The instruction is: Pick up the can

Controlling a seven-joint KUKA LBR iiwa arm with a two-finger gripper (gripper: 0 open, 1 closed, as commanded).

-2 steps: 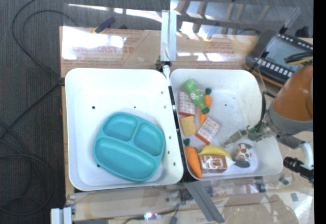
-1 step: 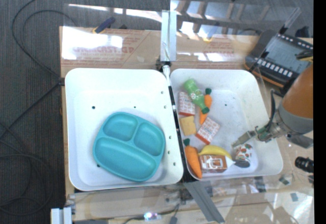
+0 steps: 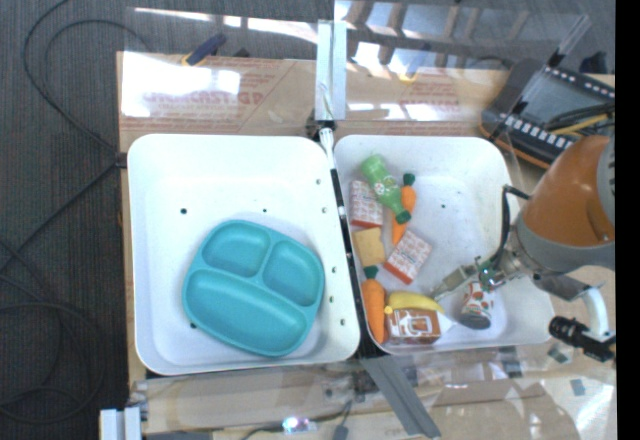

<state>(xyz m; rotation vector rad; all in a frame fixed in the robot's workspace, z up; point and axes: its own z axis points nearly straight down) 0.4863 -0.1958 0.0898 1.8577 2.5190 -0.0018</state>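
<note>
white right bin point(image 3: 470, 153) holds the can point(image 3: 478, 303) at five o'clock, tipped against the wall, so the tool point(image 3: 484, 278) comes in low just above it; whether its grip is apart or together, i cannot tell.

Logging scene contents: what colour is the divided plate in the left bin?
Teal blue, seen in the camera view: divided plate.

We see the can point(image 3: 477, 303) lying in the right bin point(image 3: 470, 156), right of the orange carton point(image 3: 413, 325); the gripper point(image 3: 470, 278) hovers just above the can, the teal plate point(image 3: 255, 286) far left.
</note>
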